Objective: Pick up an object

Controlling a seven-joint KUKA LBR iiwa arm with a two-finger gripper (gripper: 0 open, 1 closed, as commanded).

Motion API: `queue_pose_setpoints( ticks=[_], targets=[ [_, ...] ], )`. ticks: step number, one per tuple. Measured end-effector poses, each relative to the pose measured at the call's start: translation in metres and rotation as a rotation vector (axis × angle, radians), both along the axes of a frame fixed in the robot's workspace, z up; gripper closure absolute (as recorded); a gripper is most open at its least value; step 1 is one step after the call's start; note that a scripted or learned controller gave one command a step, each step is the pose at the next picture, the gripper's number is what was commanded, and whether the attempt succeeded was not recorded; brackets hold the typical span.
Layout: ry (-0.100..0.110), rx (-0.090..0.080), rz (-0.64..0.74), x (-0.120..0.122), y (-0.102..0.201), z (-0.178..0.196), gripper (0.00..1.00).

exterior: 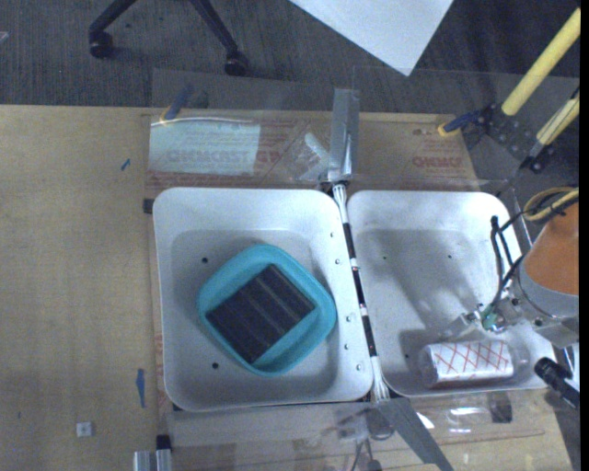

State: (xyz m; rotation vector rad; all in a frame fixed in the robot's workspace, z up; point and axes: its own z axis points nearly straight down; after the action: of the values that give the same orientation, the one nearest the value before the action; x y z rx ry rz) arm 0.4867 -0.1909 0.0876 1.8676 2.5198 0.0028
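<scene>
Risk first: your gripper (486, 318) hovers beside the red-crosshatched white packet (467, 361) in the right bin (414, 221); its grip state I cannot tell. A descent so close to the wall could nudge the packet aside.

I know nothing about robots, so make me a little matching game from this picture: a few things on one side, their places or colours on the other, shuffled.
Things:
1. teal container
2. box with red crisscross pattern
3. orange band of the arm
4. white sheet

Descriptions:
A. on the floor beyond the bench
B. lying in the right bin
C. at the view's right edge
D. sitting in the left bin

Pairs: 1-D, 2-B, 3-C, 4-A
</scene>
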Motion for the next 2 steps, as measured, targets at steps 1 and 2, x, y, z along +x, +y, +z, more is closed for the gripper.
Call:
queue_pose_setpoints(
  ticks=[1,2],
  targets=[
    [0.002,0.001,-0.059,0.078,0.026,0.031,0.0],
    [0.005,0.002,-0.048,0.016,0.042,0.033,0.0]
  ],
)
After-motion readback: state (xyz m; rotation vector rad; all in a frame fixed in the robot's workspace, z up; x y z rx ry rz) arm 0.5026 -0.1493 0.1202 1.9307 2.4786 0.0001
